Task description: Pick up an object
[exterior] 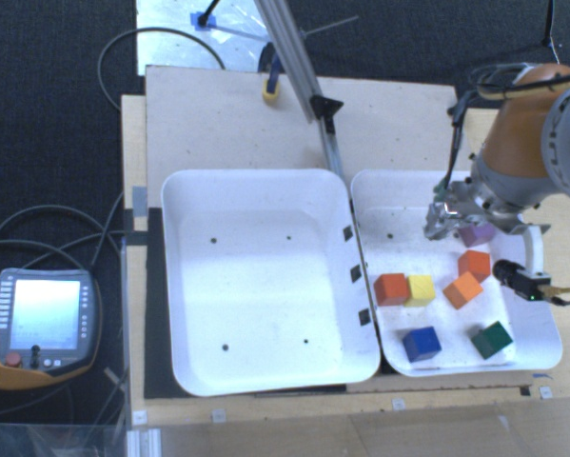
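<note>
The right bin (pixel 380 198) holds several coloured blocks. A purple block (pixel 478 234) lies near the bin's back right, partly covered by the wrist. My gripper (pixel 443 222) hangs low over the bin, just left of that purple block. An orange block (pixel 475 263) and another orange block (pixel 462 290) lie just in front of it. A red-orange block (pixel 391 288) touches a yellow block (pixel 421 289) mid-bin. A blue block (pixel 421 343) and a green block (pixel 492 339) sit near the front wall.
The left bin (pixel 185 255) stands beside the right one, with a divider edge between them. A metal pole (pixel 289 41) slants across the back of the bench. A teach pendant (pixel 39 327) lies on the floor at the left.
</note>
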Action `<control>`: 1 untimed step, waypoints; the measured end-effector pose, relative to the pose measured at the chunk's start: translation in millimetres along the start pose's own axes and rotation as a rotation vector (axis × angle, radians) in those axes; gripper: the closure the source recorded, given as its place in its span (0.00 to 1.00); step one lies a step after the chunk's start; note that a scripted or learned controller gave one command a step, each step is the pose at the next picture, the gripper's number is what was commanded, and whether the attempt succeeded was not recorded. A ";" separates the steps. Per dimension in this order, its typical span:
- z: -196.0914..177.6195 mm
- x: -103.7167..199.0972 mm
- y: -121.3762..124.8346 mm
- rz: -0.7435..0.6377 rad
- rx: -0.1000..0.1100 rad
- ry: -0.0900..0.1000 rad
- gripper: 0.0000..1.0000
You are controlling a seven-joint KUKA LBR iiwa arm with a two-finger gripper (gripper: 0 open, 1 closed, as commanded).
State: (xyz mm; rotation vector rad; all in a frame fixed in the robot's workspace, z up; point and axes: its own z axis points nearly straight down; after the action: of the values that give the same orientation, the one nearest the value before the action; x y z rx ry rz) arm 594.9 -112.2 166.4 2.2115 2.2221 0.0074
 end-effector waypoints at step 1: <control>-65.0 0.4 5.4 -0.001 -0.002 -0.001 1.00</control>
State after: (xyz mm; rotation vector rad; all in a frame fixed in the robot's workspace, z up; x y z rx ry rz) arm 599.7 -111.7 231.5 2.2098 2.2217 0.0084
